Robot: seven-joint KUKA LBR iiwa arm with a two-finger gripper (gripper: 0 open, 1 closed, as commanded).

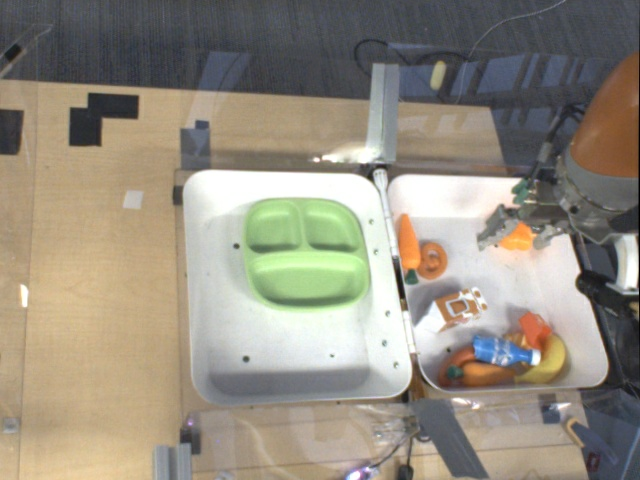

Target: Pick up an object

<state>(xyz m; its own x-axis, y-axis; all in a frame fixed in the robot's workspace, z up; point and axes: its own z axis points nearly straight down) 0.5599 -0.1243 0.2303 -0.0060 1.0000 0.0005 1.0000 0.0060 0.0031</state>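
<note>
While the grey arm is reaching in from the right, its claw (517, 230) is hovering over the right white bin (590, 373), fingers clenched on a small orange wedge-shaped piece (517, 236). A green sectioned plastic tray (304, 251) is lying in the left white bin (215, 368) on the worktop (90, 298).

A green divided plate (304, 252) is lying in the left white bin (215, 358). Left of that bin, black markings (103, 115) are showing on the wooden bench (90, 298).
</note>
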